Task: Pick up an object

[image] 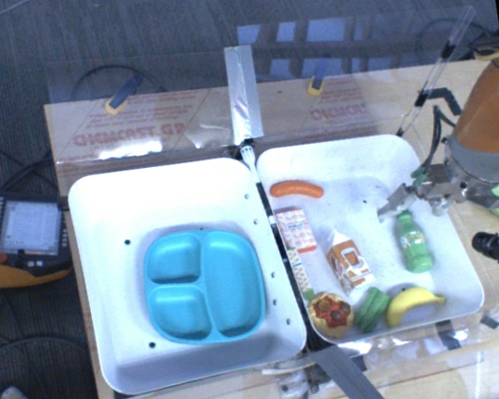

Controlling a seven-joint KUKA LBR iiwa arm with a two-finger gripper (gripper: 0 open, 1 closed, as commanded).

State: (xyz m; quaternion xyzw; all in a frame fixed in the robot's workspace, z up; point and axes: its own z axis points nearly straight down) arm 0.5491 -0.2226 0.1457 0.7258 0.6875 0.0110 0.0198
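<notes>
Tool [409,199] at three o'clock in the right shallow white plastic bin [355,151], grip state impossible to tell, poised just above the small green plastic bottle [414,244]. Likely risks: glancing off the rounded bottle, rolling it toward the yellow banana [412,302].

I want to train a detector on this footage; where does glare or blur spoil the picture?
Camera view: glare whitens the clear sheet behind the bins and the right bin's floor; the gripper looks slightly soft; the blue tray and banana are evenly lit.
</notes>
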